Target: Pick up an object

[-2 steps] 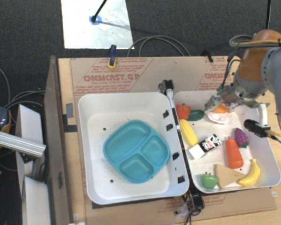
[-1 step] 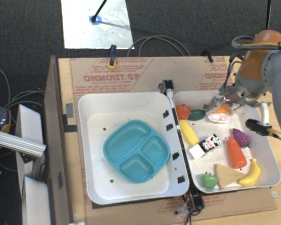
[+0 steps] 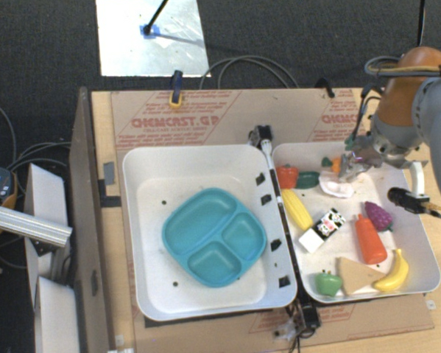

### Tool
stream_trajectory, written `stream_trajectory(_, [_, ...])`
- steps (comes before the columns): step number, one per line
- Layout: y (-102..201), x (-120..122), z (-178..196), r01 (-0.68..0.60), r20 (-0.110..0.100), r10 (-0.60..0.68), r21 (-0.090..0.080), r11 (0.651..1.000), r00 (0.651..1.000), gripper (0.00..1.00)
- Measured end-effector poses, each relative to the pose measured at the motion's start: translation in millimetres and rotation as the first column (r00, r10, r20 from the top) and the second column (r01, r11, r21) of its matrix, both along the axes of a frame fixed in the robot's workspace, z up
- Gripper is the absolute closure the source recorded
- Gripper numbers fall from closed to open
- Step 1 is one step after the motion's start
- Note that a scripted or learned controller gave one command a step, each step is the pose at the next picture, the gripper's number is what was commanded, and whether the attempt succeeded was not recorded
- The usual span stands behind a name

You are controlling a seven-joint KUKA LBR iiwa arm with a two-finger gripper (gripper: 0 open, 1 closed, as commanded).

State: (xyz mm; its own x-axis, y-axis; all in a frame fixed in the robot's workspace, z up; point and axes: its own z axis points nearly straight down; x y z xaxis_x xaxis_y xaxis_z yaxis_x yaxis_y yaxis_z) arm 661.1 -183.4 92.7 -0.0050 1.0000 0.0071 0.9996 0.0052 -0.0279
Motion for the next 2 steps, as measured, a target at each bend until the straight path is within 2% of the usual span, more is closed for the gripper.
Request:
stream_trajectory(1, [0, 2, 2, -0.002, 0.010, 0.002, -0.003, 1.000, 1.000, 0.00])
stream_trajectory(2, [30, 3, -5, 0.004, 0.010, -0.004, -0.007, 1.000, 1.000, 0.00])
